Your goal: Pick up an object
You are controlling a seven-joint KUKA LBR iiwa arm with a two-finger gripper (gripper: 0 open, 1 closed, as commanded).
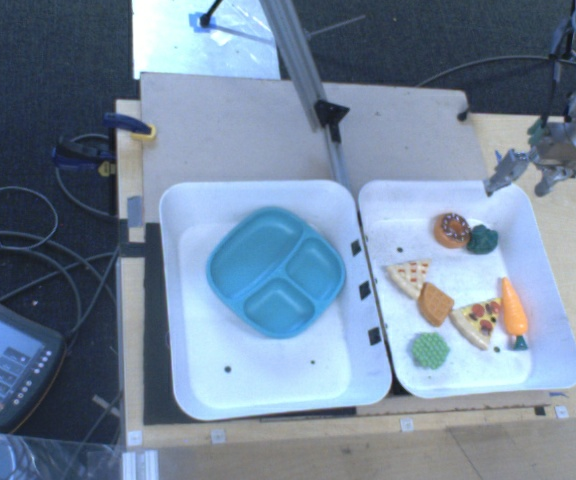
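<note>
Looking down, we see the gripper (524, 173) hovering with its fingers spread wide and holding nothing over the far right corner of the right bin (548, 268), while the doughnut (452, 230) lies just beside the green lump (483, 239) near that far edge.

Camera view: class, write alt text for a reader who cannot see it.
A robot claw, fingers spread open and holding nothing, hovers at the far right corner of the right bin, which holds a donut, broccoli, carrot, two pizza slices, a cracker and a round green piece. The left bin holds a teal divided plate.
</note>
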